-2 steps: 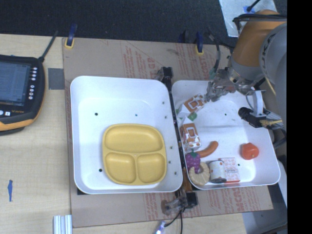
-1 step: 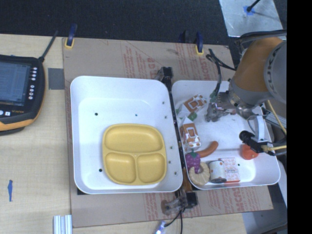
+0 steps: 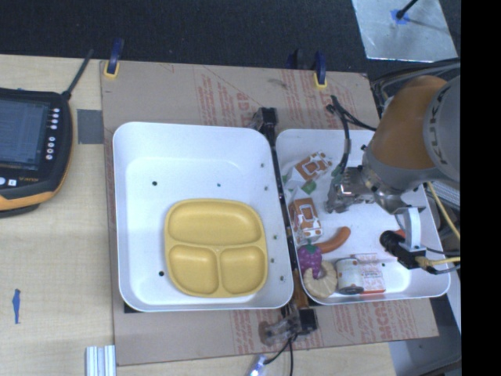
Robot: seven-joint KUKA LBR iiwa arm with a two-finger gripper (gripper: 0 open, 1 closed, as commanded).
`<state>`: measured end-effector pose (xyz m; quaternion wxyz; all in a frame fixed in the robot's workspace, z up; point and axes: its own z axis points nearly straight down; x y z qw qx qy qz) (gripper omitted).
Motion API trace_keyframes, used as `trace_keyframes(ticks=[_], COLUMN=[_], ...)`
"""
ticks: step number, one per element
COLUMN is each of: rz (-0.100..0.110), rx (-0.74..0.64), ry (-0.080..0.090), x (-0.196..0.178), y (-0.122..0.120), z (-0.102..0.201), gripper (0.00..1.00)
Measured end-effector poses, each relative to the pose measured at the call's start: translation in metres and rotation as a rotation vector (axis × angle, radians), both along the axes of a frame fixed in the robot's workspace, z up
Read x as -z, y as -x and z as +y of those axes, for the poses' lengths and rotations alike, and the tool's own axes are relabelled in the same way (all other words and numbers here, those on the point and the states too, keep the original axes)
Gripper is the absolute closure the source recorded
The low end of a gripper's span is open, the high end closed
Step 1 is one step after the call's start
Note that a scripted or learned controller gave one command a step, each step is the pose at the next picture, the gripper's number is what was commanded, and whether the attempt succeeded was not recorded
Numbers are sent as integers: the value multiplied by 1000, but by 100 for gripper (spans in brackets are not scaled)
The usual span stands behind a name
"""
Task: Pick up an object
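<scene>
The right bin (image 3: 356,141) holds several small items: a toy house-like piece (image 3: 312,166) near its back left, a similar orange and white piece (image 3: 305,218) lower down, an orange sausage (image 3: 334,240), purple grapes (image 3: 311,258), a tan flat piece (image 3: 316,285) and a white can with a red label (image 3: 361,276) at the front. My gripper (image 3: 341,194) hangs low over the middle of this bin, just right of the orange and white piece and above the sausage. Nothing shows between its tips. The arm's orange band and grey wrist hide the bin's right side.
The left bin (image 3: 141,155) holds a yellow divided tray (image 3: 217,246). An orange-edged handheld pendant (image 3: 31,149) lies on the bench at far left. Blue clamps (image 3: 319,67) stand along the cardboard's back edge.
</scene>
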<state>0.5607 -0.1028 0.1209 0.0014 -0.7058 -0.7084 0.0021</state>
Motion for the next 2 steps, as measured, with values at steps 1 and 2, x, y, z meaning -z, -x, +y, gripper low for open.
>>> trace_keyframes(ticks=[1, 2], rz=[-2, -7], rx=[3, 2], ry=[4, 4], x=[-1, 27], y=[0, -78], z=[-2, -9], gripper=[0, 0])
